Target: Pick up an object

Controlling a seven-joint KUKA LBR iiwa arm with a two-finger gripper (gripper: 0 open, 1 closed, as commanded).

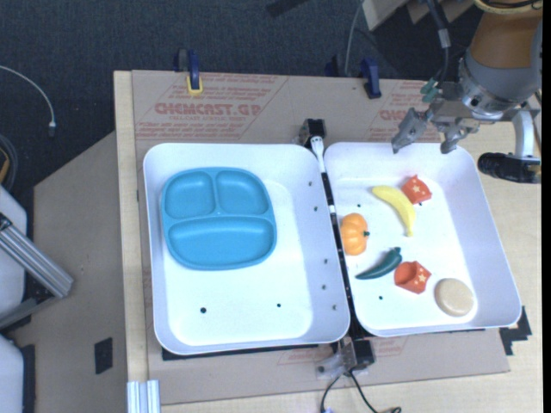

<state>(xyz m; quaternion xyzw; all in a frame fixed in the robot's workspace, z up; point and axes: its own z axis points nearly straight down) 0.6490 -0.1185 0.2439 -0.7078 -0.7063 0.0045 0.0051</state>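
Note:
The right bin holds a yellow banana, two red pieces, an orange fruit, a dark green pepper and a beige round piece. My gripper hangs above the far edge of the right bin, its two fingers spread apart and open with nothing between them. It is above and behind the banana and the upper red piece.
The left bin holds a blue divided plate. A black hinge and clamps sit between the bins at the far side. Cardboard lies under both bins, with blue clips at its far edge.

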